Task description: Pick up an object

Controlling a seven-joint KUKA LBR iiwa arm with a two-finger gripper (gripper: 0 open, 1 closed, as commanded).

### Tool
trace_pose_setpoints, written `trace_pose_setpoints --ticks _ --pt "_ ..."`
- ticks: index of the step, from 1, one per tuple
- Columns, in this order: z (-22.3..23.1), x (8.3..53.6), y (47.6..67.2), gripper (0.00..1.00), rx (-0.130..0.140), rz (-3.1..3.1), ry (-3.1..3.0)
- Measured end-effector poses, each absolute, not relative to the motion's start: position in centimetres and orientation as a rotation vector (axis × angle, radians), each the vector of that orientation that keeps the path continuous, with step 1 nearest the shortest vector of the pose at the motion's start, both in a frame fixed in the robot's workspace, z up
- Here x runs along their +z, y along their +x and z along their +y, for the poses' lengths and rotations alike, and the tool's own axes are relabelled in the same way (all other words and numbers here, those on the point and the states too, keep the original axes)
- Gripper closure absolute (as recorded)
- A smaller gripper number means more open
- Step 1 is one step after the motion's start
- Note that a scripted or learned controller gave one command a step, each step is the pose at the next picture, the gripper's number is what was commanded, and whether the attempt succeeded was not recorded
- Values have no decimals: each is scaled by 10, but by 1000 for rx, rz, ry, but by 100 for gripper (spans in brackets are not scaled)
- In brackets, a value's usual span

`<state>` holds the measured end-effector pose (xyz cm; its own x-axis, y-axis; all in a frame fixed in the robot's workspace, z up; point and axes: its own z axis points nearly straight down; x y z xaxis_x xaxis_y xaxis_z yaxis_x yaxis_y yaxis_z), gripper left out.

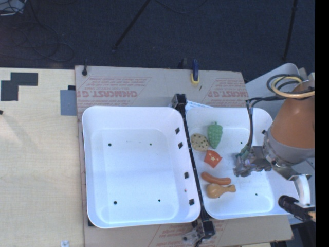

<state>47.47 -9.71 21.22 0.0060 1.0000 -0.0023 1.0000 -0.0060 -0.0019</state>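
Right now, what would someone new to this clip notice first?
Probably the small bright cluster in the right bin: a green toy, a tan cookie, a red piece, a sausage and a tan drumstick, all near its left wall. Next, the grey arm with its gripper over that bin.

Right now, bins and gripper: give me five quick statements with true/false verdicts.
1. All the toys lie in the right bin. True.
2. The gripper hangs over the left bin. False: it is over the right bin.
3. The green toy lies farther from the camera than the red toy. True.
4. The sausage lies against the cookie. False: they lie apart, with the red toy nearer both.
5. The drumstick is between the gripper's fingers. False: it lies on the bin floor.
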Motion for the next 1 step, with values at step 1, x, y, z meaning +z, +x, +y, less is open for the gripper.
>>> trace_pose_setpoints --ticks 1 --pt "-79 353 478 100 14 2217 2211"
